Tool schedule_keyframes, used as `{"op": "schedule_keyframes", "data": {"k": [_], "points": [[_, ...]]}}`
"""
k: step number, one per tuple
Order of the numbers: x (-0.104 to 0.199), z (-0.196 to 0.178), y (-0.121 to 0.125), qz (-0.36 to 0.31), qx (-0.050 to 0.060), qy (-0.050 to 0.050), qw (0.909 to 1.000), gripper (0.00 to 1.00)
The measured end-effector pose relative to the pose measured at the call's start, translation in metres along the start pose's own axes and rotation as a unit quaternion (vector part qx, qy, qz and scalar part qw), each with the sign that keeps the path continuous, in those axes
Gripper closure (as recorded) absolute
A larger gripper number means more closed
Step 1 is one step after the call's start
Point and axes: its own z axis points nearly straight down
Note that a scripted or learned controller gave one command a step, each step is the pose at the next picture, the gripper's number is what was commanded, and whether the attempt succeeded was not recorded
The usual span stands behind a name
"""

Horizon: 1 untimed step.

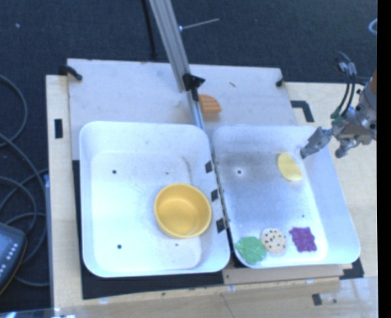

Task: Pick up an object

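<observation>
The open, empty hand (328, 146) was pictured beside the flat yellow oval piece (289, 167), with nothing yet picked up.

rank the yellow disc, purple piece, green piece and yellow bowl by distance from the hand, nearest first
From the hand at the right bin's upper right:
1. Yellow disc, just left of it in the right bin.
2. Purple piece, right bin's near edge.
3. Green piece, same bin's near left corner.
4. Yellow bowl, left bin.
</observation>
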Motion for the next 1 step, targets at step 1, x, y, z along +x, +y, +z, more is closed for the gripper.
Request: {"op": "schedule_keyframes", "data": {"k": [1], "points": [[0.0, 0.0, 0.0, 0.0, 0.0, 0.0, 1.0, 0.0]]}}
